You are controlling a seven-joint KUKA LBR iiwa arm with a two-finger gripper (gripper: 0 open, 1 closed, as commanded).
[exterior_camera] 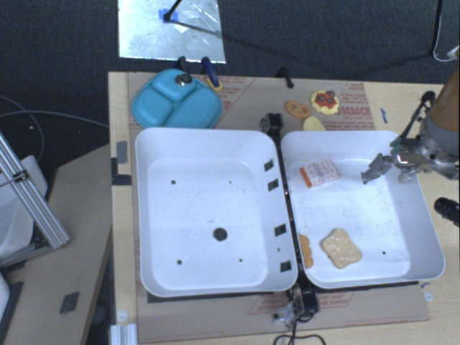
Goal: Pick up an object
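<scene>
Two shallow white plastic bins are seen side by side on the cardboard-covered bench [237, 92]. The left white bin [154, 192] is the wider of the two, and a small dark round disc [220, 234] is seen on its floor, just below the middle. The right white bin [374, 142] is set touching it along a seam lined with black clips.

The grey arm [447, 131] is brought in from the right edge, and its two-finger gripper [392, 168] is held over the upper right part of the right bin. The fingers are seen spread apart, and nothing is caught between them.

Behind the left bin, a light blue plastic divided tray [177, 100] is laid flat on the bench.

Inside the right bin, a pale beige toast-shaped piece [341, 248] is seen near the front, and a white and orange packet [318, 172] is seen near the back left, well apart from the gripper. A narrow orange-brown piece [305, 251] is lodged against the left wall, near the toast-shaped piece.

On the bench behind the right bin, a small round yellow and red toy food piece [325, 100], an orange oval piece [297, 109] and a pale yellow piece [313, 124] are grouped close together.
</scene>
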